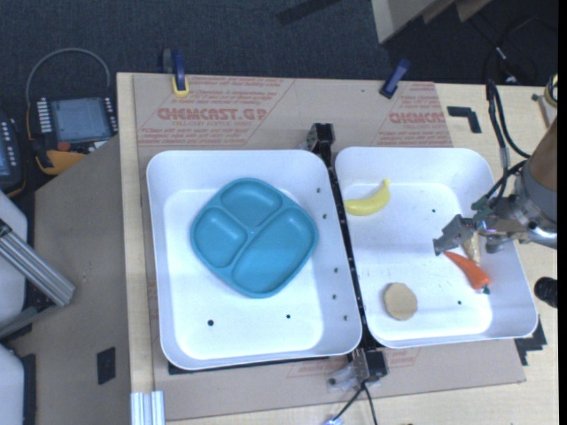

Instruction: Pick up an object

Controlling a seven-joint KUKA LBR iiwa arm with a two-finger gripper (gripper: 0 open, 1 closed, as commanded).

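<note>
In the right bin (pixel 425 162) lie a yellow banana (pixel 369 200) at the back left, a round tan cookie (pixel 400 301) near the front, and an orange carrot (pixel 470 270) by the right wall. My gripper (pixel 469 240) hangs over the right side of this bin, just above the carrot's upper end. Its two dark fingers (pixel 448 237) stand apart, open, and nothing is clamped between them. The carrot rests on the bin floor, slanting down to the right.
The left bin (pixel 168 237) holds a blue sectioned plate (pixel 255 236). The arm comes in over the right bin's right wall, with cables above it. Black clamps sit between the bins at back and front.
</note>
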